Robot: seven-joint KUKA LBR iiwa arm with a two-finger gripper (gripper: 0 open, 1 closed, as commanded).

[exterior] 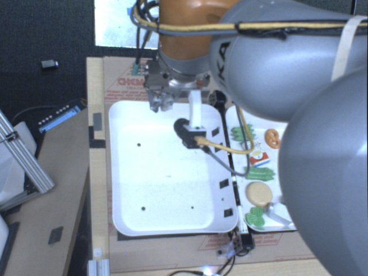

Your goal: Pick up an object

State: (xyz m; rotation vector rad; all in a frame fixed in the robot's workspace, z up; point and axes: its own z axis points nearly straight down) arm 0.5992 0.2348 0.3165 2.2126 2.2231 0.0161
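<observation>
My gripper (177, 115) hangs over the far part of the left bin (155, 211), below the orange wrist band. A black piece (186, 134) with a yellow cable running off it sits just under the gripper; whether it belongs to the gripper or is a loose thing is unclear. The right bin (286, 229) holds the objects: a green toy (242, 134), an orange pretzel-shaped piece (271, 137), a red, white and blue item (260, 159), a tan round disc (259, 194), another green toy (255, 216) and a pale grey piece (279, 215). The arm hides much of that bin.
The large grey arm covers the upper right of the view. A yellow and a black cable (227, 150) cross the wall between the bins. Small black clips (224, 184) sit along the left bin's right side. A metal frame (23, 160) stands at the far left.
</observation>
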